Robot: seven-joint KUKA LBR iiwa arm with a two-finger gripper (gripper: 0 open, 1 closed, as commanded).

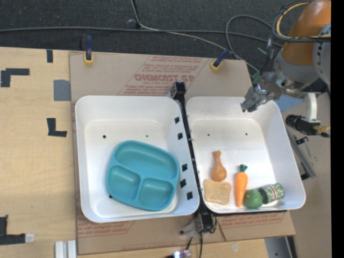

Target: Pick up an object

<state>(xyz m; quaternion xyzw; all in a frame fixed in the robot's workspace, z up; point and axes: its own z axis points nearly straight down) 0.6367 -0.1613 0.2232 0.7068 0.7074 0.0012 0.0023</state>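
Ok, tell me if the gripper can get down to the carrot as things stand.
Probably yes. The carrot lies uncovered in the right bin, and the gripper hangs over that bin's far edge. The green ball touching its tip may crowd the grasp.

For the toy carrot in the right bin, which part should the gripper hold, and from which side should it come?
Grip the carrot across its orange middle, coming from straight above. It lies flat, long axis toward the bin's near wall, with the bread slice and green ball crowding its lower end.
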